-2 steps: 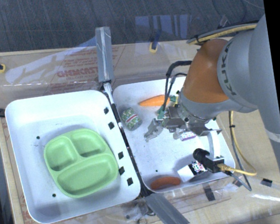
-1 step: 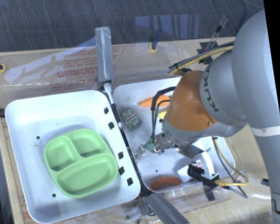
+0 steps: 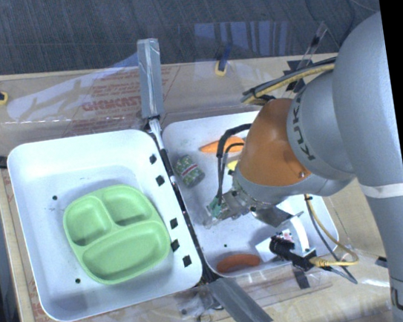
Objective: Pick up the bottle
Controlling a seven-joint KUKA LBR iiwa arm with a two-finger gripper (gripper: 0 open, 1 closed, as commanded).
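Here's the bottle (image 3: 188, 170): small, with a green patterned label, lying on its side in the far-left part of the right bin (image 3: 191, 132). It sits just beside the dividing edge where the two bins meet, so there's little room on its left. White floor lies open on its far side and on its near side.

Just near and right of it, the gripper (image 3: 221, 209) hangs low over the middle of the same bin, apart from the bottle, nothing visibly held. Whether the tool is apart or together I cannot tell; the wrist hides too much. The arm (image 3: 279, 154), its orange band bulging above the wrist, covers most of the bin's right half.

An orange carrot-like piece (image 3: 223, 145) lies by the far wall, partly under the arm, right of the bottle. A reddish-brown sausage-shaped piece (image 3: 238, 262) lies along the near wall, well apart from the bottle.

Across the divide, the left bin (image 3: 38, 170) holds a green divided plate (image 3: 116, 235), flat, set toward the near right, with bare white floor all around it and the widest stretch on the far side.

Both bins sit on the bench (image 3: 49, 97), a clear margin running along the far edge.
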